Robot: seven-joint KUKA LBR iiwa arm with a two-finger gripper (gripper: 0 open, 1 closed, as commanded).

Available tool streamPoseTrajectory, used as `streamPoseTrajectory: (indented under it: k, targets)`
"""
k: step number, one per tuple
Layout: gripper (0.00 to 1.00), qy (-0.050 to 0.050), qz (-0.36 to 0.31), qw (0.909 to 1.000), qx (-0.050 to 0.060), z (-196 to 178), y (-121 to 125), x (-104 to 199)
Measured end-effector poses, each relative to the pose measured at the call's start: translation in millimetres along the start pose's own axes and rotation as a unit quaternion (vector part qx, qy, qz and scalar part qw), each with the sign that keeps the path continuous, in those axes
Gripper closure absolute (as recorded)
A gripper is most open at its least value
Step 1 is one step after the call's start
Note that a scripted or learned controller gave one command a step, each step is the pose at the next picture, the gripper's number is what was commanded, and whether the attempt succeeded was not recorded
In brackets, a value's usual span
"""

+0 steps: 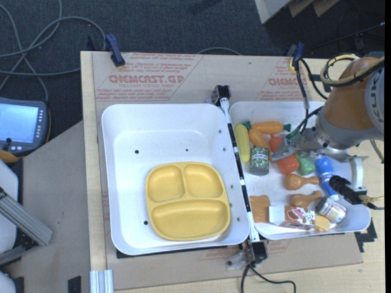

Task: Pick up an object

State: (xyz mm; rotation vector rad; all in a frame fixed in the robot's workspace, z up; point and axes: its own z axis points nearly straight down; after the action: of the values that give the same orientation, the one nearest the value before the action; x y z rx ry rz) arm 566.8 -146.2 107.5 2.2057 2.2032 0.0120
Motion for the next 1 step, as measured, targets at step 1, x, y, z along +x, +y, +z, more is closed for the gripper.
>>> streamPoseTrajectory:
  k: [1]
  targets:
    - [0.00,0.002,-0.003,1.0000,-0.005,11.3,-17.5,28.5]
